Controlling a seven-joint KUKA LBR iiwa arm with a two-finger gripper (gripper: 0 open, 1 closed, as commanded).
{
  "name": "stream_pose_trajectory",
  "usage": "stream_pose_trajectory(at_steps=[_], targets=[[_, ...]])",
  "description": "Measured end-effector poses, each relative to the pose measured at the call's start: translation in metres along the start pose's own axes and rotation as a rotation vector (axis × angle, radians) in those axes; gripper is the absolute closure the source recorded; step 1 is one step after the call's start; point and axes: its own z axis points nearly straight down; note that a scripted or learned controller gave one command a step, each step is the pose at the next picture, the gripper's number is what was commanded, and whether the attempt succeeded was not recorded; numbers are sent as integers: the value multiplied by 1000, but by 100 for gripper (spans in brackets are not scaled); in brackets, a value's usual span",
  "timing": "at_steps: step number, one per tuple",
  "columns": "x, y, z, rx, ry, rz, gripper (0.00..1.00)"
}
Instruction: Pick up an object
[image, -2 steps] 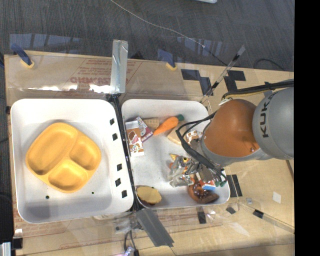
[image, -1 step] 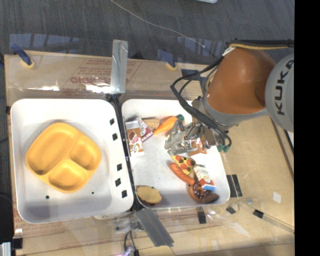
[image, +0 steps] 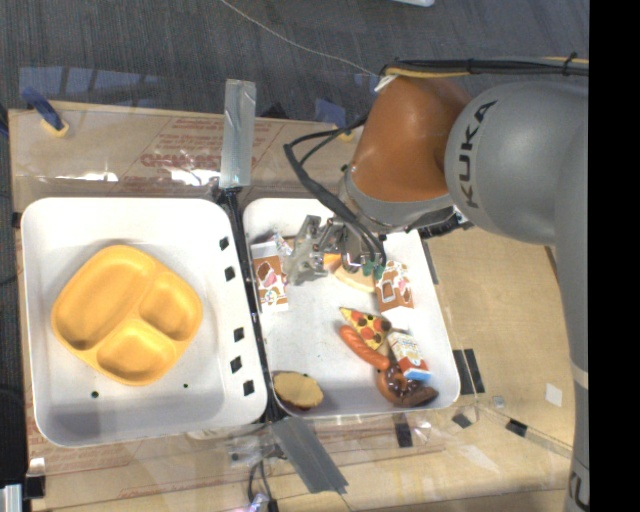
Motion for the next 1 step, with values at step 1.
stream_pose_trajectory(at_steps=[1], targets=[[41,-42,-68,3,-6,-215,100]])
